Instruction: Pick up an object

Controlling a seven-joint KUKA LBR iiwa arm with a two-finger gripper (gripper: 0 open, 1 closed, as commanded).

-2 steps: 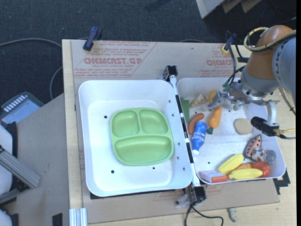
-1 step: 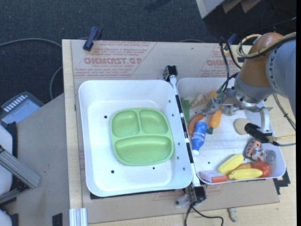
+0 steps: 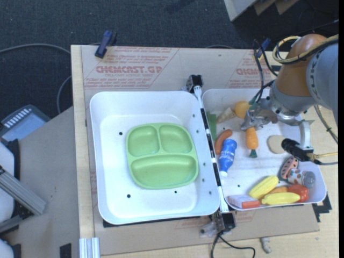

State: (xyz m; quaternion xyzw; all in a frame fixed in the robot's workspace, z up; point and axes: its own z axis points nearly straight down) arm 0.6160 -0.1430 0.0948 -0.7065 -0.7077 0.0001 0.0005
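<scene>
Small orange plastic carrot with a green tip (image 3: 251, 140), lying in the upper middle of the right-hand shallow white bin (image 3: 318, 172), pointed end toward the near rim. Directly above it, two-finger gripper (image 3: 252, 121) on the grey arm with the orange band (image 3: 299, 69), reaching in from the right and hovering just over the carrot's thick end; open or clenched, impossible to tell from this angle, and no sign of the carrot lifted off the bin floor. Around the carrot in the same bin: blue plastic bottle with a white cap (image 3: 227, 156) just to its left, reddish-orange sausage-shaped toy (image 3: 222, 140) beside the bottle near the dividing wall, round yellow fruit toy (image 3: 241, 109) further back, flat beige disc (image 3: 276, 143) to the right. Along the near edge, two long yellow toy pieces (image 3: 271, 192) crowded together with some red ones. In the left-hand shallow white bin (image 3: 107, 144), a light green divided plastic plate (image 3: 161, 156), three compartments, lying flat in the middle. Beneath both bins, a pale bench sheet with red printed lettering (image 3: 129, 67), a blue clamp (image 3: 105, 43) at its far left corner. Beyond, dark carpeted floor (image 3: 80, 9) and loose cables
</scene>
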